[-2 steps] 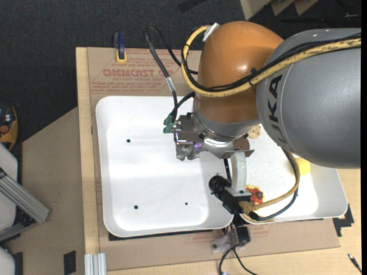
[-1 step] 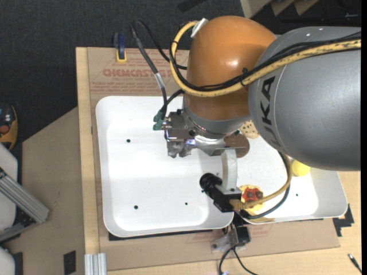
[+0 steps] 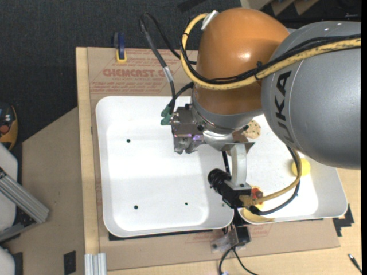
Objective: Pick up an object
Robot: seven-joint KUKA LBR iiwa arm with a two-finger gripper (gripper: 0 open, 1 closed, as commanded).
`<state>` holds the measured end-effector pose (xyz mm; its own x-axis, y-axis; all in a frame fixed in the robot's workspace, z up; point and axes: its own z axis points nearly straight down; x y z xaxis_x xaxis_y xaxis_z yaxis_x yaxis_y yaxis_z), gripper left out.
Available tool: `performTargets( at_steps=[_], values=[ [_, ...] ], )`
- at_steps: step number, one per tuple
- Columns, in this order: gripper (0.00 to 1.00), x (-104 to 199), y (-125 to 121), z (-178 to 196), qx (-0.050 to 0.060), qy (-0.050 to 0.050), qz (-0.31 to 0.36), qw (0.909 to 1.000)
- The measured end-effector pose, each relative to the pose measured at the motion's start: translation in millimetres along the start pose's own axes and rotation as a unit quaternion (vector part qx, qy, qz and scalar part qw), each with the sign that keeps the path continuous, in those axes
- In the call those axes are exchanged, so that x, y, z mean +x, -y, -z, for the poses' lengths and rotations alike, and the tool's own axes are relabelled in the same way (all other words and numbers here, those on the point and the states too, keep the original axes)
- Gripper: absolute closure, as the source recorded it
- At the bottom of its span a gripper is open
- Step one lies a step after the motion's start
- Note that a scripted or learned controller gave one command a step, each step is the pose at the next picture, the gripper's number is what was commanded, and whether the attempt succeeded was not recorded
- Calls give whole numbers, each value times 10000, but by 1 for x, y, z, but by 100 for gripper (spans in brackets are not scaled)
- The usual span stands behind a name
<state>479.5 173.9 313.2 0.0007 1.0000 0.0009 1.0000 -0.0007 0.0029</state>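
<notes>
- Grey KUKA arm with an orange band (image 3: 241, 44): reaches in from the view's right and hides much of the right-hand shallow white bin (image 3: 332, 202).
- Claw (image 3: 185, 135): hangs over the upper right part of the left-hand shallow white bin (image 3: 143, 176), near the divide between the bins. Whether it is apart or together cannot be told, and nothing is seen in it.
- Bin floor beside the claw: bare white, with only a few small dark dots.
- Candidate things: a tan round disc with dark spots (image 3: 253, 130) just to the right of the wrist, and a yellow piece (image 3: 301, 167), half hidden, farther right and lower. Both are in the right-hand bin.
- Governing relation: both lie to the claw's right, across the divide. The disc is nearer and, being round, probably sets no grasp axis.
</notes>
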Motion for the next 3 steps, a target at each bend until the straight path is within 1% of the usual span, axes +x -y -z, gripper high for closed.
performTargets(
  at_steps=[1, 2, 3],
  values=[
    [100, -55, -11, -27, 37, 13, -28, 10000],
    [100, 24, -40, 179, -90, -40, 39, 9999],
    [100, -46, 2, 140, 44, 13, -29, 10000]
  ],
)
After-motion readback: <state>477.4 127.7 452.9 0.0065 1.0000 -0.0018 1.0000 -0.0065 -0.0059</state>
